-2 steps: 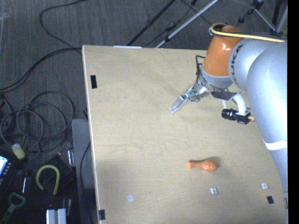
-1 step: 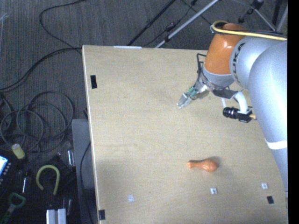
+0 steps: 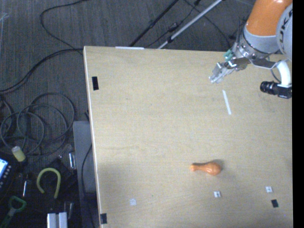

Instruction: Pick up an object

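One orange object on the bench, and it's the thing to pick: small and pear-shaped, lying on its side with the thin neck pointing left, low on the pale wooden top. My gripper is up near the far edge, well apart from it, slanting down and to the left over bare wood. Open or closed? From this angle I cannot tell; the tip is just a small silvery blur with a touch of green behind it. My arm comes in from the upper right, orange band showing above the wrist.

Just below the gripper, a thin white stick lies flat on the top, between me and the orange object but much nearer to me. A black marker sits near the left edge. Off the bench to the left, cables coil on the dark floor.
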Tool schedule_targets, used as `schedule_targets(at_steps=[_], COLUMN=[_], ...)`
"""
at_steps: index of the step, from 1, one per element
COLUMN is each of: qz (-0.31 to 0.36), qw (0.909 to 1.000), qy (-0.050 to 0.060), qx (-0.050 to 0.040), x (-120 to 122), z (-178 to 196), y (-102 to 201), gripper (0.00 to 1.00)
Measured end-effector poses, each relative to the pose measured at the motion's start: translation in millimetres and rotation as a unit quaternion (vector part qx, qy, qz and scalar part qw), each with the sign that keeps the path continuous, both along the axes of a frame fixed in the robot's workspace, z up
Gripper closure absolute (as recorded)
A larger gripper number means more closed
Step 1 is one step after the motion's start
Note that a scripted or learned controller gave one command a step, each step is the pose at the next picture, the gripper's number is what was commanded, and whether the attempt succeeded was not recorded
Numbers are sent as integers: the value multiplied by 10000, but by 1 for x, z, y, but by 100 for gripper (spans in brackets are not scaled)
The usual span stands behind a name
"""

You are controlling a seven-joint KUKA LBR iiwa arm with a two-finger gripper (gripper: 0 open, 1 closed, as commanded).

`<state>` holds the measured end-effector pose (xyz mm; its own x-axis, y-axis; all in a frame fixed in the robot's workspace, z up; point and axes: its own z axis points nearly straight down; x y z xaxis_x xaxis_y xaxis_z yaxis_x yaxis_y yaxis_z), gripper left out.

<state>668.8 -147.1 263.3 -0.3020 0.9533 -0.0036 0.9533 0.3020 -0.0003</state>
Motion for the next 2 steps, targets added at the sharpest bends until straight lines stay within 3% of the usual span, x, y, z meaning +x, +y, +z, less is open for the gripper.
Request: schedule_targets(at_steps=[1,2], qz=[812,414], qw=[9967,9991], qy=[8,10], qx=[9,21], x=[0,-20], z=[-60,-66], y=[26,52], gripper=[100,100])
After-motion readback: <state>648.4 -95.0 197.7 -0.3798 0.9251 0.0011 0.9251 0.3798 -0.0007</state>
